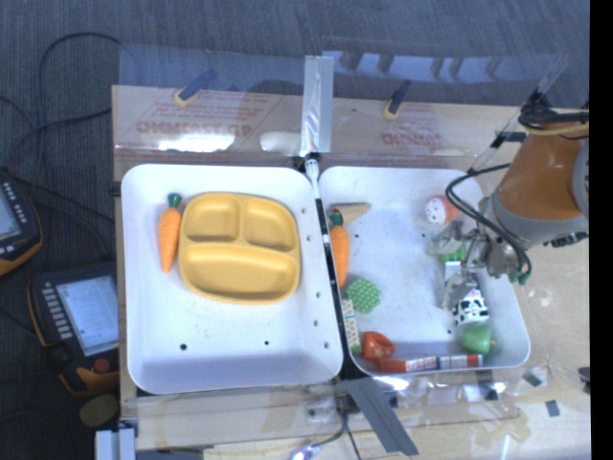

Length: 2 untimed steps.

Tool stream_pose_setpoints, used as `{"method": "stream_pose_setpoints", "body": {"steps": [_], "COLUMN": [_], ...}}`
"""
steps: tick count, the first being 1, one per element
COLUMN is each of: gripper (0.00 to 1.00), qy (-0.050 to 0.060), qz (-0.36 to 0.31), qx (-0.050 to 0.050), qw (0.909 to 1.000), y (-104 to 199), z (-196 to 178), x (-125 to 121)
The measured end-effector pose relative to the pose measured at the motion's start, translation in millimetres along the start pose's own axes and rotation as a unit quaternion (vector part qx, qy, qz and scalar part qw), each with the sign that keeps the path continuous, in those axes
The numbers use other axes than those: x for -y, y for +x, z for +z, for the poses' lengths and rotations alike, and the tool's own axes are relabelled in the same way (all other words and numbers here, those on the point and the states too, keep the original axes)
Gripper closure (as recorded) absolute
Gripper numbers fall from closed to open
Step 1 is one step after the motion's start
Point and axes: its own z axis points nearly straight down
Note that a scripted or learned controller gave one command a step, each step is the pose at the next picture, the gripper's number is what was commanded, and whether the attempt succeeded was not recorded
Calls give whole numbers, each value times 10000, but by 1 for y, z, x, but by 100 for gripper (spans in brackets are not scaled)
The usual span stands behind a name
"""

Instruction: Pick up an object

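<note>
Black-and-white toy (pixel 470 307) in right bin just below tool (pixel 460 274); tool grip state unclear

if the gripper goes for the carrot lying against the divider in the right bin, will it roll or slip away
The carrot looks rounded and tapered, so it may roll or squirt out of a pinch. It lies along the right bin's left wall, which would probably block a finger there. It looks like smooth toy plastic, so likely light and rigid.
</note>
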Motion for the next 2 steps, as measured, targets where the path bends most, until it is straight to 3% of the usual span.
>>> {"method": "stream_pose_setpoints", "body": {"steps": [1, 2], "gripper": [0, 0], "qy": [-4, -6], "qz": [259, 1154], "qx": [-8, 8], "qw": [9997, 9933], "y": [-30, 23], "z": [1, -1], "x": [-28, -11]}}
